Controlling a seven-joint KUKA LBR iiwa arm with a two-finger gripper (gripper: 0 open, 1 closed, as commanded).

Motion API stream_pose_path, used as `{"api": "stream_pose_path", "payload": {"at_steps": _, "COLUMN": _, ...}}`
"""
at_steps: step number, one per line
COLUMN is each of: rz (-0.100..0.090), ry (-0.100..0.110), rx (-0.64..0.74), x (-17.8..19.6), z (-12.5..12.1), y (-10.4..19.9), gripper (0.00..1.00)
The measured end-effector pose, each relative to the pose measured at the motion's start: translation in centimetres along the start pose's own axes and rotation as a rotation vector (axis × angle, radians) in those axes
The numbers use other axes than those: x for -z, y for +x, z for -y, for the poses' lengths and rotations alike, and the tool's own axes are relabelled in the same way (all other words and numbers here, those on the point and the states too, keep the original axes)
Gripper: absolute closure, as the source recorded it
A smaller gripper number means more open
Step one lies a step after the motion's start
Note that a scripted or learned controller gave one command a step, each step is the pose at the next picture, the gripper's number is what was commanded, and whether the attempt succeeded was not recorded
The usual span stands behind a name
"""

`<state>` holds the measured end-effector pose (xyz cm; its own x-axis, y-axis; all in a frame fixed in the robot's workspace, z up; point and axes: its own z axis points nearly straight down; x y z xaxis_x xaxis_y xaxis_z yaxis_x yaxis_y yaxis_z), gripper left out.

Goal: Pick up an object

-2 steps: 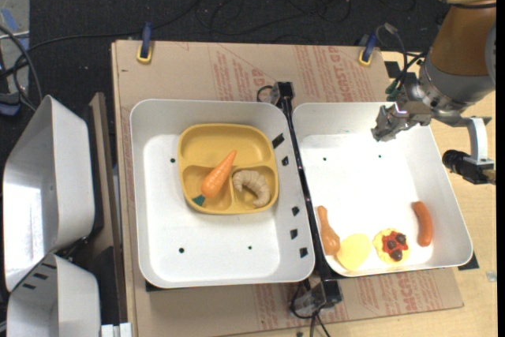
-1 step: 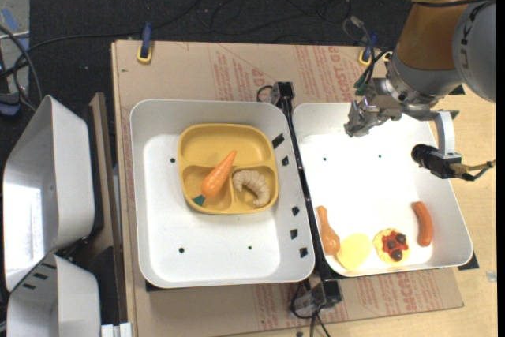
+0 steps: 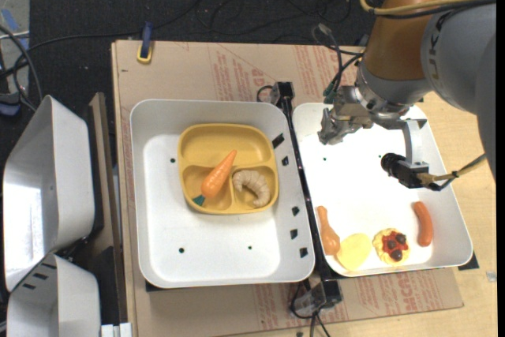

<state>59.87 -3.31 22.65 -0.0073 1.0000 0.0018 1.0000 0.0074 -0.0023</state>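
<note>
Bench (image 3: 205, 67) of pale brown board is carrying two shallow white bins side by side. Grey arm (image 3: 410, 20) with an orange band is reaching in, up and to the right of the yellow divided plate (image 3: 189, 146). The left bin (image 3: 158, 249) is holding that plate, which is sitting a little above the bin's middle. The right bin (image 3: 371, 193) is lying just to the right of the plate's bin, their edges almost touching.

The gripper (image 3: 333, 130) is hanging over the right bin's upper left corner, level with the plate's top rim and to its right. Nothing is showing in its grasp, and whether it is open or closed cannot be told from this angle.

A toy carrot (image 3: 218, 174) is lying slantwise across the plate's middle, tip pointing up and right. A pale toy shrimp (image 3: 254, 187) is curling in the plate's lower right compartment, just beside the carrot.

Four more toy foods are lying below and to the right of the plate, along the right bin's lower edge and well apart from the gripper. Nearest the plate is an orange drumstick (image 3: 327, 230). Farthest from the plate is a red-orange sausage (image 3: 424, 223), lying upright near the bin's right wall. Between them are sitting a flat yellow piece (image 3: 355, 250), touching the drumstick's thick end, and a small round tart (image 3: 392, 245) with red and dark toppings.
</note>
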Motion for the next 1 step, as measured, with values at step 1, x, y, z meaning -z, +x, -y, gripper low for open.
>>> {"api": "stream_pose_path", "payload": {"at_steps": 1, "rz": -0.001, "ry": -0.001, "rx": 0.002, "x": 0.30, "z": 0.55, "y": 6.41, "gripper": 1.00}}
